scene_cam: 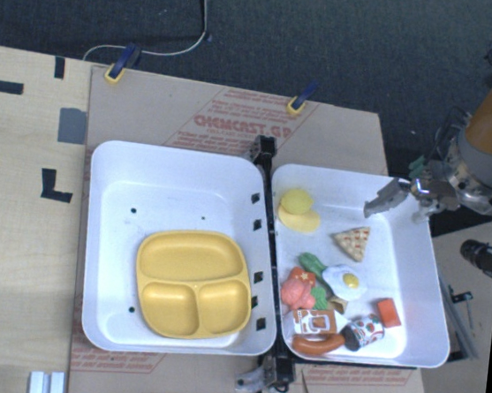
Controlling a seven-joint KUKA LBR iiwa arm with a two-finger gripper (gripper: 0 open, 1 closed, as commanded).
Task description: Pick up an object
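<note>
My gripper (pixel 402 204) hangs over the far right edge of the right bin (pixel 418 248), open, with nothing between its fingers. The left fingertip (pixel 377 205) points down toward the bin floor. Below it and to the left lies a pizza slice (pixel 352 242), apart from the gripper. A yellow toy (pixel 299 210) sits at the bin's far left. Nearer the front are a fried egg (pixel 345 281), a green piece (pixel 311 264), a red fruit (pixel 299 288), a sausage (pixel 317 342), a small dark bottle (pixel 363 332) and an orange-red block (pixel 387 313).
The left bin (pixel 124 176) holds a yellow divided plate (pixel 193 283). A black clip (pixel 263 149) sits where the two bins meet at the back. Both bins rest on a cardboard sheet (pixel 237 123) clamped to the wooden bench.
</note>
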